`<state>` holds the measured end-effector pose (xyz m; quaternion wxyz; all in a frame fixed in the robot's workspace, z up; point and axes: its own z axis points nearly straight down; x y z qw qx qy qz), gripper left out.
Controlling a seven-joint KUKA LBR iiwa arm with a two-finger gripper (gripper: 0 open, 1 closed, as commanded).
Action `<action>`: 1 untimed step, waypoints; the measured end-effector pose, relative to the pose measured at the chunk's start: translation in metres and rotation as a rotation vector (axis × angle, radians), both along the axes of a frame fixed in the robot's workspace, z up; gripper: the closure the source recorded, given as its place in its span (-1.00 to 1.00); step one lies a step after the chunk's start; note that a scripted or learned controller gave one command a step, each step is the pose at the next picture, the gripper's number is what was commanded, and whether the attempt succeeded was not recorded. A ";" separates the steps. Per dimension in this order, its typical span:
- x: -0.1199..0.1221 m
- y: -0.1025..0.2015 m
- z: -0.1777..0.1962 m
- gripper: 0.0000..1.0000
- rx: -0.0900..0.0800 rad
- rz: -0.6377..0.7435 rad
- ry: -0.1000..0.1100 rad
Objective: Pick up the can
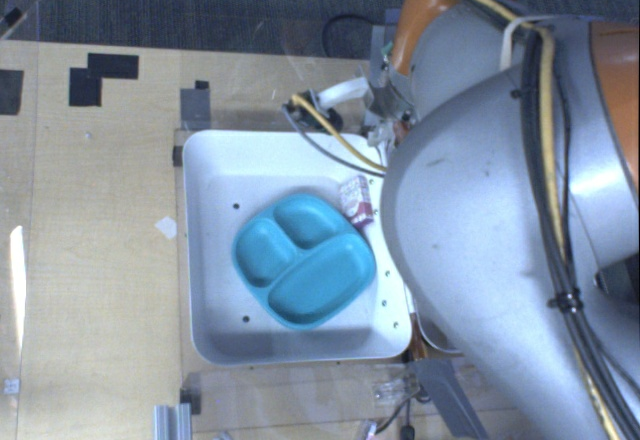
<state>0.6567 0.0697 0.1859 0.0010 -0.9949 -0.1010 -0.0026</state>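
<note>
The can (356, 200) lay in the left white bin (215, 178), near that bin's right wall, touching or just beside the upper right rim of a blue divided plate (305, 258). It looked small, with a silver and red wrapper, and its long axis seemed to run roughly up and down the view, though part of it was hidden by the arm. The grey arm (500, 228) reached in from the right and bulked over the right bin, its orange band (425, 13) high near the top. The pincer seemed to sit near the bin's upper right corner, above the can; whether it was apart or together I cannot tell. The can therefore lay below and slightly left of the wrist, on the worktop (90, 228) side nearest the arm
</note>
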 end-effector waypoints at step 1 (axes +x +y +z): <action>0.004 0.078 -0.076 -1.00 0.003 0.090 -0.013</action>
